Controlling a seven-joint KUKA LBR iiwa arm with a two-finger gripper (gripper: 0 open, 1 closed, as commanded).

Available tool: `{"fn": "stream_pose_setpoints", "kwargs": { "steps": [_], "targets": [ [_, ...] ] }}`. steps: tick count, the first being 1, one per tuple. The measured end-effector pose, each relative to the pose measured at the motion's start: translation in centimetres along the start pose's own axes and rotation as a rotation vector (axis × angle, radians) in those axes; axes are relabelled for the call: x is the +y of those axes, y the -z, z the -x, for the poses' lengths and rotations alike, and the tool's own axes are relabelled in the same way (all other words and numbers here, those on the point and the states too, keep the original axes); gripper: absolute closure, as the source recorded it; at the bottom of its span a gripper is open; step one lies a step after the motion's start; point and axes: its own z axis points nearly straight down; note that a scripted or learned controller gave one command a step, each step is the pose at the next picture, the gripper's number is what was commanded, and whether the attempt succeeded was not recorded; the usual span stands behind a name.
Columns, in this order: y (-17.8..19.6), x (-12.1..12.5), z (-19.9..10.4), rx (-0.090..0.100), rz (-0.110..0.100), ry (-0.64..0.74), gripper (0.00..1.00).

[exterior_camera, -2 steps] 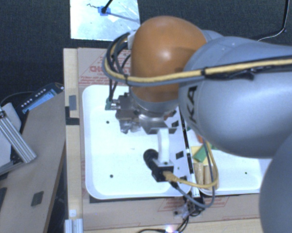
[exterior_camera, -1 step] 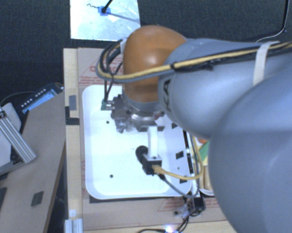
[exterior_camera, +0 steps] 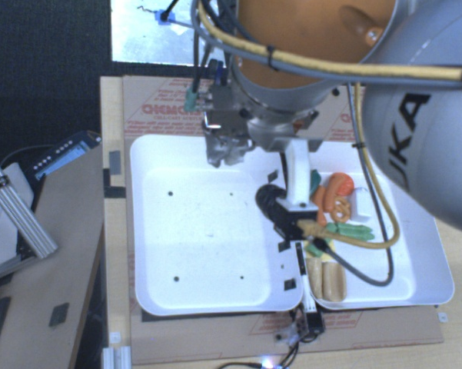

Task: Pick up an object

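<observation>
Orange rounded plastic toy (exterior_camera: 337,187) is the nearest thing we could take. It lies in the shallow white right-hand bin (exterior_camera: 434,279), at centre right of the frame.

We start at the grey metal claw (exterior_camera: 224,152). It hangs at upper centre, over the far rim of the shallow white left-hand bin (exterior_camera: 150,229). We cannot tell whether it is open or closed, and we see nothing held in it. Out to the right, well apart from the claw, sits the orange toy. A green elongated plastic piece (exterior_camera: 352,233) lies just below it, and a pair of tan bun-like rolls (exterior_camera: 328,280) lies nearer the bottom edge.

We judge the main risk to be a descent from here, which would meet only bare bin floor. A second risk is crowding: the orange toy sits so close to the green piece that a grab could nudge one away or catch both.

As for heading, the toy's long axis seems to run roughly top to bottom of the frame, leaning a little. We cannot make out which end leads.
</observation>
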Motion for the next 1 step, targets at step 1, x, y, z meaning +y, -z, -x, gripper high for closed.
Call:
{"fn": "stream_pose_setpoints", "kwargs": {
  "steps": [1],
  "targets": [
    [6.75,9.31,0.15,-0.008,-0.002,-0.008,1.00]
  ]
}}
